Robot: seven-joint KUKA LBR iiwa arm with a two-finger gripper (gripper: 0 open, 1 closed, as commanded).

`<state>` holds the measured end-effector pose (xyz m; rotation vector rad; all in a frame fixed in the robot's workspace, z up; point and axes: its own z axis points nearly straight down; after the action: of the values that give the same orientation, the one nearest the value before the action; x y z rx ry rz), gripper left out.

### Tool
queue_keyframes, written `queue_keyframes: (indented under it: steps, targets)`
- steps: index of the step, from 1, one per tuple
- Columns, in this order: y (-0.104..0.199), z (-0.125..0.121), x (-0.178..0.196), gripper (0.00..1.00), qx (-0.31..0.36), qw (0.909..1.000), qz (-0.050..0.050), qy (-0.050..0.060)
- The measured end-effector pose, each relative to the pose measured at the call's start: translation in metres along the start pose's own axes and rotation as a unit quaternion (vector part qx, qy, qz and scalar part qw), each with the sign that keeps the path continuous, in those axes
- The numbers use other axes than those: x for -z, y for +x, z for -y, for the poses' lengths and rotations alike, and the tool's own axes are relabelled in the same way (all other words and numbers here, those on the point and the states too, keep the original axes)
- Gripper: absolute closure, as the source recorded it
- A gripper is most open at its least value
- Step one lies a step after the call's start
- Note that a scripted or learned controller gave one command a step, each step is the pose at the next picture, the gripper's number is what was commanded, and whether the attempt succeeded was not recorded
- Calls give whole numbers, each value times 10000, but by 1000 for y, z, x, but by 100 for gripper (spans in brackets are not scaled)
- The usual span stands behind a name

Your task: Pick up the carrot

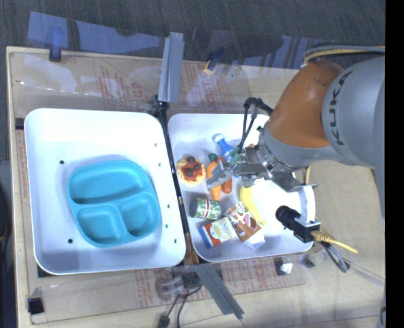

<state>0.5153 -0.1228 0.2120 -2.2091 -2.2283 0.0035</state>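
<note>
We see the arm reaching into the right bin, with the gripper low over the clutter near the bin's middle. The carrot is the orange piece right at the gripper tips, partly hidden by them, just right of the pizza-like toy. We cannot tell how the pincer is set, or whether the carrot is actually in it. Just beside are a blue bottle, a banana, a small can and snack packets.

To do this step well, we judge the grab should centre on the carrot's body, clear of the pizza toy, then lift straight up slowly. The left bin holds a blue tray, which isn't involved.
</note>
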Motion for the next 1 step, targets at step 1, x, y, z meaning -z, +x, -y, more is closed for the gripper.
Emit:
queue_keyframes:
  steps: [1]
  targets:
    - [-10,-12,-121,0,-740,9973,1,-4]
